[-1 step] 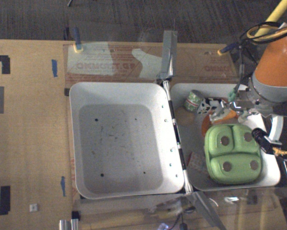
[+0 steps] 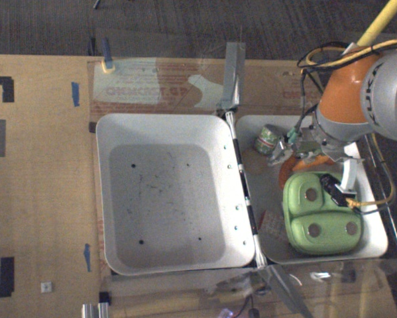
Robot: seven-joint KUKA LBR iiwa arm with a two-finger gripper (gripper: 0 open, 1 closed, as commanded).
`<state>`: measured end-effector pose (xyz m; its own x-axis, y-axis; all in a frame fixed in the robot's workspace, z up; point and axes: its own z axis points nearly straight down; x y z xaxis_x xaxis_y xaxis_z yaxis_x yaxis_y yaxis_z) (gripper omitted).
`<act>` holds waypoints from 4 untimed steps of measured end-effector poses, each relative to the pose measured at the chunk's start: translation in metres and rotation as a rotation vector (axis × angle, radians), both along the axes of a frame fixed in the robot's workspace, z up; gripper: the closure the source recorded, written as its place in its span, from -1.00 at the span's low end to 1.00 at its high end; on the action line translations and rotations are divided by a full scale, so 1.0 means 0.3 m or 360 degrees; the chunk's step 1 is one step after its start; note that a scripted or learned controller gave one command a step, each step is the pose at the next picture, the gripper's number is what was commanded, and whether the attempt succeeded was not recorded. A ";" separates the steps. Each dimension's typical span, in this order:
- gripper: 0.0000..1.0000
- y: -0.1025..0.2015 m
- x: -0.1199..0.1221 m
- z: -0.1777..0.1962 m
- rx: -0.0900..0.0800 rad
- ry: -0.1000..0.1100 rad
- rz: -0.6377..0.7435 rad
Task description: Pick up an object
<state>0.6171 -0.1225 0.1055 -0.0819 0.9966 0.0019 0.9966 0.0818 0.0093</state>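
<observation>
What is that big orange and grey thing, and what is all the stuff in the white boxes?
That orange and grey thing is a robot arm. It reaches in from the right side of the picture. The picture comes from one camera fixed above the bench, looking down at a slant.

On the wooden bench sit two shallow white bins side by side. The left bin has only little dark specks on its floor. The right bin has the things: a big green plastic piece with three round dents, a small green can lying on its side, and a flat brownish thing on the floor.

The arm's end effector, the part meant for grabbing, hangs over the right bin's upper part, near the can. I cannot tell whether it is holding anything; it is too hidden.
</observation>
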 end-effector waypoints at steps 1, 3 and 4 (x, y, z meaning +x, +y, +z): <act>1.00 -0.004 0.003 0.035 -0.0004 -0.0004 -0.0002; 1.00 -0.174 -0.275 0.416 -0.0004 0.0017 -0.0130; 1.00 -0.175 -0.271 0.451 -0.0006 0.0012 -0.0129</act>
